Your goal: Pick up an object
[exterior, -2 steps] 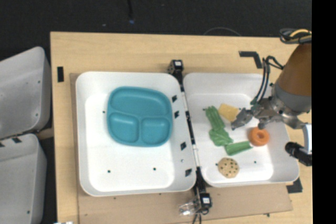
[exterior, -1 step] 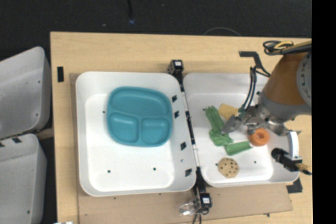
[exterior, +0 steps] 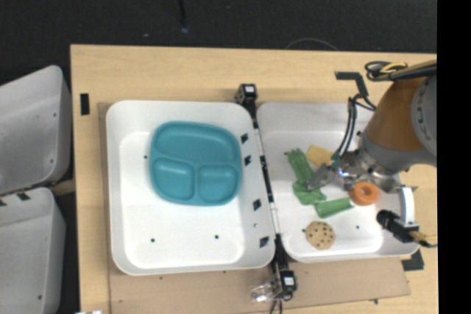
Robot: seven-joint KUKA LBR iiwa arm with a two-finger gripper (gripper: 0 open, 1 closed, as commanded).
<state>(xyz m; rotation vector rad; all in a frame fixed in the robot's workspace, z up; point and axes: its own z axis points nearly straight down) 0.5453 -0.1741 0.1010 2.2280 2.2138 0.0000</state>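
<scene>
In the right bin point(exterior: 294, 250), my gripper point(exterior: 321, 177) is low over a group of green pieces. A long green piece point(exterior: 299, 165) lies just left of it, and a short green piece point(exterior: 309, 195) sits right under its tip. Another green piece point(exterior: 333, 207) lies slightly lower to the right. A yellow wedge point(exterior: 319, 154) rests just above the gripper. Near the bin's front there is a round brown cookie point(exterior: 319, 234). A small orange round thing point(exterior: 364, 193) sits close beside the wrist. I see nothing held.
The left bin point(exterior: 125, 232) holds a teal divided plate point(exterior: 196, 162). The arm point(exterior: 394, 125) covers the right bin's far right side. A ridge with black clips point(exterior: 259, 173) separates the bins.
</scene>
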